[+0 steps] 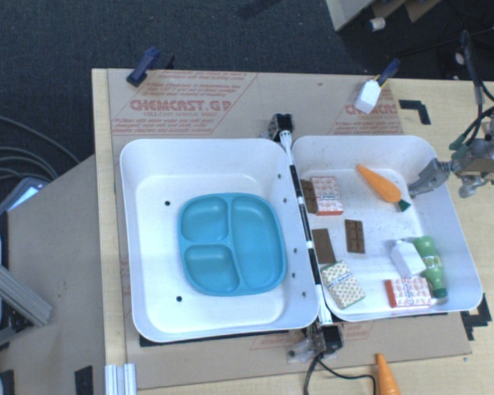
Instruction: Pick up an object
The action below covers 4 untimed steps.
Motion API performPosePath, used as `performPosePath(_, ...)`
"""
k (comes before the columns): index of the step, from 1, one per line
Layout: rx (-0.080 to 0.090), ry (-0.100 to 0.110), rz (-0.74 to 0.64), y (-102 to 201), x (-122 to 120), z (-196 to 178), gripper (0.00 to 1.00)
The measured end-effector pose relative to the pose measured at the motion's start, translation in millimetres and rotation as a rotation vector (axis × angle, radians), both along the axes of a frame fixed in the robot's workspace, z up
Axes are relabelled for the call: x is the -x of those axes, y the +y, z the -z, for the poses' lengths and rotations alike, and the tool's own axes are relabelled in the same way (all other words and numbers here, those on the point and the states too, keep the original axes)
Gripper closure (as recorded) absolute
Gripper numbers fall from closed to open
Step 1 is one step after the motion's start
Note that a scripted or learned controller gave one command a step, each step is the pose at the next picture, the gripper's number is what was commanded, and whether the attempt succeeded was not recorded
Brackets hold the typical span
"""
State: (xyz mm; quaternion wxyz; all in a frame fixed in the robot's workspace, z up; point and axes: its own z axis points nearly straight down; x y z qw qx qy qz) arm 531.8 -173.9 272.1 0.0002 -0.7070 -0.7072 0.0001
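Camera view: the gripper (428,177) hangs over the right bin's (457,220) far right rim, and I cannot tell how it is set.

Nothing shows in its grasp; its grey tip sits just beside the toy carrot (380,183), at the carrot's green end. In that bin, nearer the divider, lies a small red-and-white packet (327,194) beside a brown bar (308,194), with two more brown bars (355,236) (321,246) below. Along the near edge sit a checkered box (343,284), a red-and-white carton (408,292), a green bottle (431,263) and a white block (407,258) touching it. The left bin (140,220) holds a blue divided plate (230,243). On the bench (181,101) behind, a white-and-blue clamp (370,94) stands near the right bin's far edge.
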Motion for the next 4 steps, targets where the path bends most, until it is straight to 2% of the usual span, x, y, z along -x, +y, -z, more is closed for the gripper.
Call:
performPosePath(1, -0.003, -0.002, -0.003, -45.0, 42.1, 177.7, 0.0)
performPosePath(2, -0.01, 0.0, -0.006, -43.6, -44.8, 187.5, 0.0)
performPosePath(3, -0.001, -0.002, -0.002, 32.9, -106.9, 187.1, 0.0)
performPosePath(4, 0.001, -0.003, -0.002, 32.2, -107.2, 176.9, 1.0)
